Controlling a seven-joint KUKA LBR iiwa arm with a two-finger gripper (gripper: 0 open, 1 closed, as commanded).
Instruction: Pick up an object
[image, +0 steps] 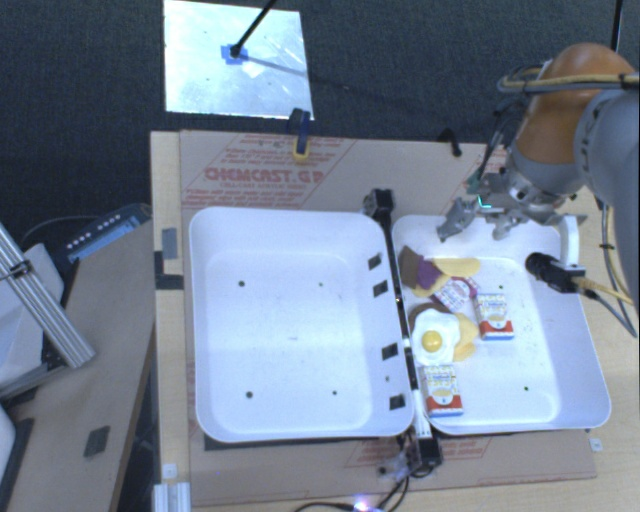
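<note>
The right bin (545, 375) holds a cluster of small items on its left side. A fried egg toy (432, 338) lies in the middle, with a yellow piece (467, 340) tucked under its right edge. Behind it sit a brown and purple item (418, 272), a yellow banana-like piece (457, 266) and a pink and white packet (456, 293). One red and white carton (494, 315) lies right of the egg, another (443, 390) near the front rim. My gripper (477, 226) hangs open over the bin's far edge, above and behind the yellow piece, with nothing between its fingers.
The left bin (290, 215) stands beside the right one, joined by black clips (390, 350). Both rest on a cardboard sheet (260, 170). A foil square (238, 60) lies at the back, with a blue and yellow clamp (299, 135) just in front of it.
</note>
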